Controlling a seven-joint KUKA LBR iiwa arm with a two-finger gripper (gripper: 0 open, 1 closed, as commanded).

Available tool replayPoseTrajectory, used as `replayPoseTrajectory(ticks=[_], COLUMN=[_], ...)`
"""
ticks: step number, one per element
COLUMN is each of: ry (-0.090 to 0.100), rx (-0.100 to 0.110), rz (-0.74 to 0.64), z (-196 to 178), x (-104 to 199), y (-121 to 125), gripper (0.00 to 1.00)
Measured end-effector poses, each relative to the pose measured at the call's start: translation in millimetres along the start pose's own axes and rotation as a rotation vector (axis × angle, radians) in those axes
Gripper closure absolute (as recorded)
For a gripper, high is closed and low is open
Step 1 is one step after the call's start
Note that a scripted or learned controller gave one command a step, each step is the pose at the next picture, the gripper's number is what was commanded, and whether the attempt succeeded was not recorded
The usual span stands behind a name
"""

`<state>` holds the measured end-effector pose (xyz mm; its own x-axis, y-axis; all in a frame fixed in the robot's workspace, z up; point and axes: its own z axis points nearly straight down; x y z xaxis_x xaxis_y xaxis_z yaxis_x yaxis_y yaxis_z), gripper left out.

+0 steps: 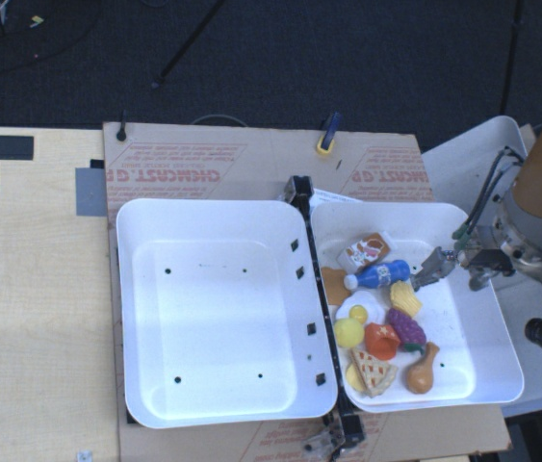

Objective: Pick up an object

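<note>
Several toy foods lie in the right bin (pixel 482 354): a blue bottle (pixel 383 274), a brown snack pack (pixel 365 251), a yellow corn cob (pixel 404 299), purple grapes (pixel 406 328), a red pepper (pixel 381 341), a yellow lemon (pixel 348 332), a pie slice (pixel 374 372) and a drumstick (pixel 421 372). My gripper (pixel 456 270) hangs over the bin's right half, just right of the bottle and corn. It is open, with nothing between its fingers; the left fingertip (pixel 431 269) points at the bottle's end.
The left bin (pixel 136 258) sits beside the right one on a cardboard sheet (pixel 203 166). A black clip strip (pixel 314 296) runs along the rims between the bins. A blue and yellow clamp (pixel 327 135) is at the cardboard's far edge.
</note>
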<state>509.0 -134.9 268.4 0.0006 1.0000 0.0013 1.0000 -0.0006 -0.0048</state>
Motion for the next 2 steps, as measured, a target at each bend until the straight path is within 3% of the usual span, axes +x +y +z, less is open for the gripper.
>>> replayPoseTrajectory(ticks=[1, 2], ry=[0.005, -0.002], rx=[0.014, -0.003], rz=[0.000, 0.003], z=[129.3, 151.8], x=[16.6, 32.0], y=[-37.1, 5.7], gripper=[0.00, 0.00])
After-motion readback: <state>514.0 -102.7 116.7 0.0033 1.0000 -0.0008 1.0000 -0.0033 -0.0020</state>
